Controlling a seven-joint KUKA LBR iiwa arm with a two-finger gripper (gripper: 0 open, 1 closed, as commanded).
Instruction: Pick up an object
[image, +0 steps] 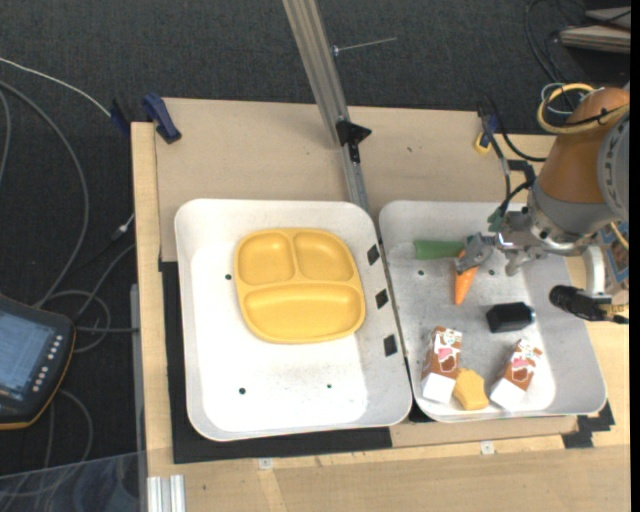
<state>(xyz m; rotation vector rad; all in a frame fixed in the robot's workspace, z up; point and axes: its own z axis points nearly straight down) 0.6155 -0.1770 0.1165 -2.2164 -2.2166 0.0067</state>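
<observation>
- Gripper (489, 256): positioned over the upper part of the right bin (590, 385); fingers spread apart, nothing between them.
- Target: toy carrot (462, 283) lies just below and left of the fingertips, beside a green block (438, 249).
- Handling estimate: carrot appears light, rigid, smooth plastic; tapered body may slip. Grasp across the thicker middle, not the pointed end.
- Neighbours: black block (509, 317) lies near, lower right; two small cartons (443, 364) (519, 373) and a yellow wedge (471, 391) sit near the front rim, well apart from the carrot.
- Clearance: bare bin floor surrounds the carrot below and left; green block limits room above.
- Left bin (200, 300) holds a yellow divided tray (298, 284).
</observation>
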